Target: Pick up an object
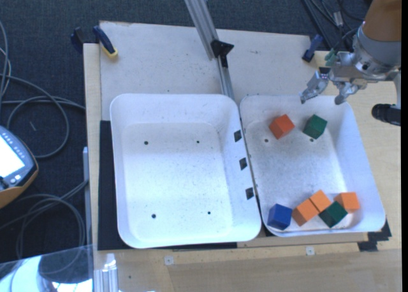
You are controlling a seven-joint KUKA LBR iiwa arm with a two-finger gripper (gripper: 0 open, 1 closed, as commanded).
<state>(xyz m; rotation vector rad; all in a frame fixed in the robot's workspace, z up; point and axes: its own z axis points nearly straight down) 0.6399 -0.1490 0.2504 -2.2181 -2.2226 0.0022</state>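
Camera view, looking down at a slant, had the gripper hanging over the far rim of the right bin, fingers spread apart w/ nothing between them. Grey arm w/ its orange band came in from the upper right. Fingertips pointed down toward the bin's back edge, one at the left near the rim, the other to its right, both clear of the blocks. Just below the gripper, in the far part of the right bin, sat an orange cube and a green cube, side by side but apart. Near end of the same bin held a cluster: blue cube at the left, then an orange block touching a dark green block, and another orange one at the right, close against the green. Left bin lay beside the right one, rims touching along the middle. A metal rail ran diagonally from the top down to the gap between bins. Yellow-blue clamp sat at the board's far left corner; cables lay on the floor at the left.
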